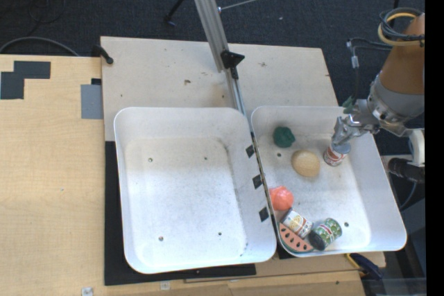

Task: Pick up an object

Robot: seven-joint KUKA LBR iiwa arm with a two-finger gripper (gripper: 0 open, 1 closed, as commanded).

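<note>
While two bins [187, 121] sit, six objects show.

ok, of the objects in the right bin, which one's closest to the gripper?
The small red-and-white object, directly under the gripper. The tan ball sits just beside it; the green lump is further off.

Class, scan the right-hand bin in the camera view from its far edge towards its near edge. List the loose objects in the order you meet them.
Green lump → tan ball → orange-red ball → small labelled jar → green-labelled can.
</note>
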